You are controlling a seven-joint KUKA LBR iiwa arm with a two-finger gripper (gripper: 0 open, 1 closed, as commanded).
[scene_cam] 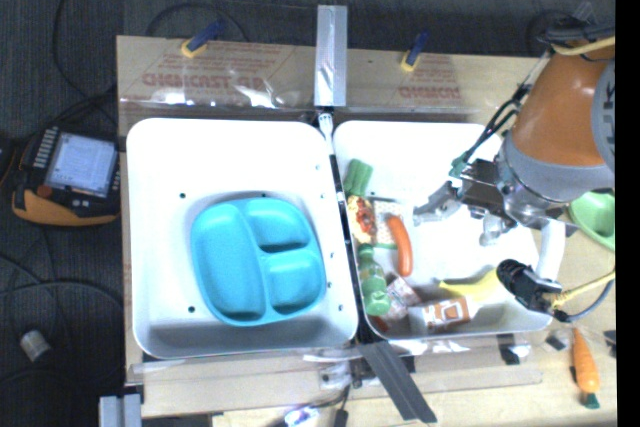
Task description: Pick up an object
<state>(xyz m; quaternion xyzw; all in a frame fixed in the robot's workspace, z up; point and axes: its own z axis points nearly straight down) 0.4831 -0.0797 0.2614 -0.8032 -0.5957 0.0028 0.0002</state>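
From the overhead camera, the claw [455,205] hangs over the right bin [420,140], its spread fingers holding nothing. A hot dog [401,245] lies just below-left of it. Judged: approach step; next, lower and close on it.

blue tray [260,260] in left bin [160,155], toys crowding right bin [420,145], gripper [462,215] above, perhaps empty

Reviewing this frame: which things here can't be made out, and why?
- Gripper: finger state unreadable in the camera view, blurred and partly under the wrist.
- Green object: cut off by the arm.
- Packets at the right bin's near wall: print too small to read.
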